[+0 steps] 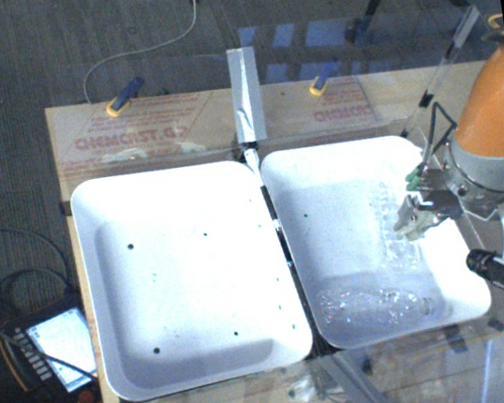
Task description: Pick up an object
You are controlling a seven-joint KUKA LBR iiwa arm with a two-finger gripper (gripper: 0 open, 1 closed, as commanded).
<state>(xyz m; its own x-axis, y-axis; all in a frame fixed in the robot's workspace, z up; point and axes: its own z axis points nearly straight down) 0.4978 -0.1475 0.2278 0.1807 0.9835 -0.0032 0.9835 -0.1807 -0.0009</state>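
Clear crinkly plastic bottle lying on its side at the near end of the right white bin, hard to make out against the white. Second see-through plastic thing standing just left of the gripper. Fingers too blurry, can't tell. Left white bin alongside.

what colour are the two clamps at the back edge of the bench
Both clamps, left and right, have blue handles with yellow-orange tips, seen in the camera view.
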